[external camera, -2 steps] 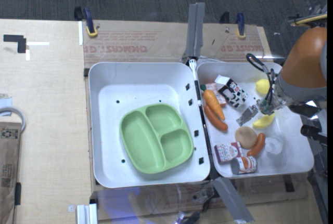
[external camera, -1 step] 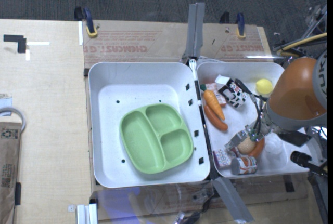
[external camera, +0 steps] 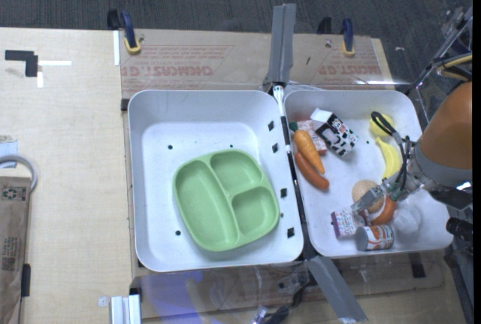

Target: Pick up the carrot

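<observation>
The claw (external camera: 382, 195) is seen low in the right bin (external camera: 409, 104), beside an egg (external camera: 364, 189); its spread cannot be told. The carrot (external camera: 308, 150) lies well apart, by the left wall.

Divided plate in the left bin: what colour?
Light green plate, plain, no pattern; camera view shows it.

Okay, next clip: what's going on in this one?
A KUKA arm reaches in from the right over the right bin, its gripper low among the clutter at the near end, by a small can and an egg-like object. The carrot lies apart from it at the bin's left wall, beside another orange piece, not yet picked up. A banana lies farther back. The left bin holds a green divided plate.
</observation>
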Available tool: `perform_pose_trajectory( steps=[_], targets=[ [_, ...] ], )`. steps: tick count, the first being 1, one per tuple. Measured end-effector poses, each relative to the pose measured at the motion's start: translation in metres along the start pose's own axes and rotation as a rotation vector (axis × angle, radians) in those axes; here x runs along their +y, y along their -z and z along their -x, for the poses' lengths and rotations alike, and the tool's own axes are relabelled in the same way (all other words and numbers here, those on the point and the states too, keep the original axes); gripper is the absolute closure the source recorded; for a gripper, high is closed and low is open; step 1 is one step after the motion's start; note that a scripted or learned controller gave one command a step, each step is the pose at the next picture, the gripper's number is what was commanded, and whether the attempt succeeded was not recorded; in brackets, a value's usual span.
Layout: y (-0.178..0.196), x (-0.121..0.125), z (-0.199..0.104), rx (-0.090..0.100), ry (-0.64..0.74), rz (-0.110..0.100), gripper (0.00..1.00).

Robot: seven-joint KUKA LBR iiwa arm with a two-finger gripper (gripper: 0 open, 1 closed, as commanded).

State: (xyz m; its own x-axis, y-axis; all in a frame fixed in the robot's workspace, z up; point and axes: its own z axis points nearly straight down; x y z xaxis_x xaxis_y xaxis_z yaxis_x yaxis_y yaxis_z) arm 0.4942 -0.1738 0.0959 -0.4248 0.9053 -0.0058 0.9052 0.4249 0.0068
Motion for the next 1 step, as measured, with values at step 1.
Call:
perform_pose_trajectory(
  steps=[1],
  targets=[
    [0.0201,0.0781,0.0529,0.004,0.595,-0.002,0.00]
  ],
)
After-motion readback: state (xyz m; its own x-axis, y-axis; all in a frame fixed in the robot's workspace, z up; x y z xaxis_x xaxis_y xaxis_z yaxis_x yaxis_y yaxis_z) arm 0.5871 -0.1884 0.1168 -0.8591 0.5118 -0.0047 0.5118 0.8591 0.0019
